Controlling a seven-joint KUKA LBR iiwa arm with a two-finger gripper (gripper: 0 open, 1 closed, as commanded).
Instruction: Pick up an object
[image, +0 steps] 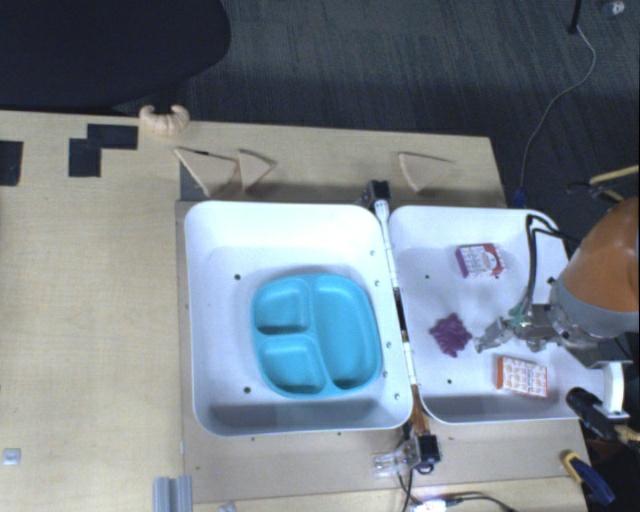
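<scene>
In the right bin (430, 395) lie three small things. A purple bunch of toy grapes (450, 334) sits left of centre. Toward the back lies a small purple and white carton (479, 261). A flat orange and white box (521, 377) rests near the front right. My gripper (507, 333) hangs over this bin between the grapes and the orange box, just right of the grapes. It looks open, with nothing between its fingers. The grey arm with its orange band (608, 262) comes in from the right.
The left bin (215, 300) holds a blue divided plate (315, 334). A raised rim (393, 300) separates the two bins. Cables run along the right bin's far right side, and clips and connectors lie at the bench's front edge (410, 460).
</scene>
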